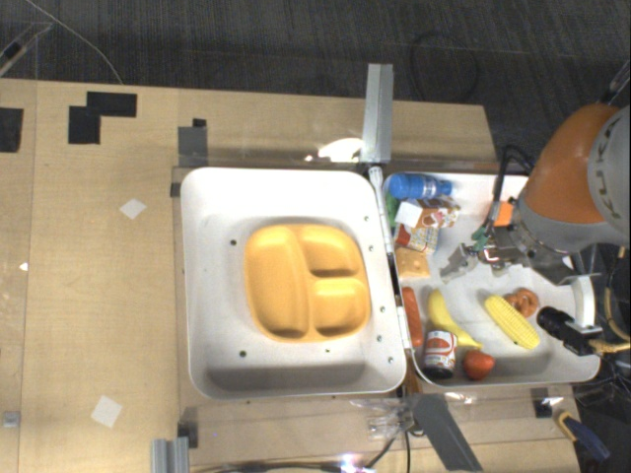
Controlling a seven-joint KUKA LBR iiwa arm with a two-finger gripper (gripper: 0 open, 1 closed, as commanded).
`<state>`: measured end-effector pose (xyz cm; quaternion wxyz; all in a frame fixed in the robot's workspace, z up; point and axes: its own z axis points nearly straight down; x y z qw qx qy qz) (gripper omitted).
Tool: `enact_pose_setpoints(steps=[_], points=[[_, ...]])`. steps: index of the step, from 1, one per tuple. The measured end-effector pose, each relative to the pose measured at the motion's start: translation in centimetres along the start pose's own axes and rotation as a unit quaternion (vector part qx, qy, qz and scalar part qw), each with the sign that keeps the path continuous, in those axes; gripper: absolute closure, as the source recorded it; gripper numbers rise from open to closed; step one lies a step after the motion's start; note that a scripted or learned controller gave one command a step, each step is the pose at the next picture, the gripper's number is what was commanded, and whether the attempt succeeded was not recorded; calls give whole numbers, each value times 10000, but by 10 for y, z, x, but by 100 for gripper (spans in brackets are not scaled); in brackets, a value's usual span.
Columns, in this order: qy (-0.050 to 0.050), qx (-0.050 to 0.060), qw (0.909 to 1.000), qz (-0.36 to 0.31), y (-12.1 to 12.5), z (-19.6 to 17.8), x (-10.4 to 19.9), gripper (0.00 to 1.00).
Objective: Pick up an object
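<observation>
While the gripper point(480, 257) hangs over the right bin point(582, 368), I cannot tell its finger state. Corn point(512, 322), a banana point(441, 315) and a tomato point(479, 365) lie below. The wooden bench point(89, 294) meets dark carpet point(296, 18).

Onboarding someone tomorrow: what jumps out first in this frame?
The yellow divided tray sitting alone in the middle of the left bin. Next, the clutter in the right bin: corn cob, banana, blue bottle at the far end. The arm's orange band hangs over that bin, its gripper above the toys.
</observation>
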<state>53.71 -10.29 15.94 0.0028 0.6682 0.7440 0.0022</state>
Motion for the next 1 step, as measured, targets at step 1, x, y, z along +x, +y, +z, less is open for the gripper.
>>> enact_pose_setpoints(steps=[1], points=[[-12,-20,9960,-894,51,71,-31,0]])
